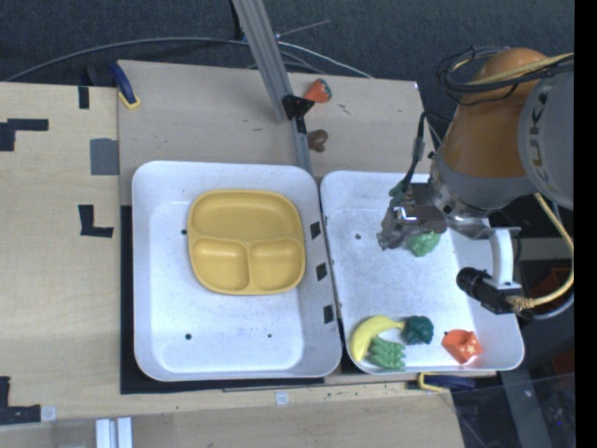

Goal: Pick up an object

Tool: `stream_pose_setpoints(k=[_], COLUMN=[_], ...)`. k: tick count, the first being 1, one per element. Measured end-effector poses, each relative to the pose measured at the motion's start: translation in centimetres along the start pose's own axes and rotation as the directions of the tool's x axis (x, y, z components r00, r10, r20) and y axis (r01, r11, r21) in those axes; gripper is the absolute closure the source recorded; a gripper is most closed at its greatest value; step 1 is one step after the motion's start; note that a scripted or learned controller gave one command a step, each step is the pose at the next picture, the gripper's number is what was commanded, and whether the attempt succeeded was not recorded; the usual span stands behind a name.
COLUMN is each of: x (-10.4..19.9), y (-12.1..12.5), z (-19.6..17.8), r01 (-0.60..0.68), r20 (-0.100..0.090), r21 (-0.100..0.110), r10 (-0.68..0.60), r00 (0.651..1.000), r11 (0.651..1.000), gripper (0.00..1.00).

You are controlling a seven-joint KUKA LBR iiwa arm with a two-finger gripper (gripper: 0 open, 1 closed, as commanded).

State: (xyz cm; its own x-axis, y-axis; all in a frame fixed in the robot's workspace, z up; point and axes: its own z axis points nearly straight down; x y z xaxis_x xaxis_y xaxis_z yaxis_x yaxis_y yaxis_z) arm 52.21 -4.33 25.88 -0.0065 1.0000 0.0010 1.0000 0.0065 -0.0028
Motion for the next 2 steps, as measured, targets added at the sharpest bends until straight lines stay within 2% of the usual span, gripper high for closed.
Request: stream_pose_setpoints(k=[1,2], x=[5.2,10.6], y=[3.0,4.6], z=[1.1,2.6], r01=[0.0,0.001], r20=[0.001,0.001], r21=[-0.002,-0.001], r10=[0.0,-0.001], r00=[1.0,1.0], r11=[1.0,1.0], gripper=[1.0,1.0])
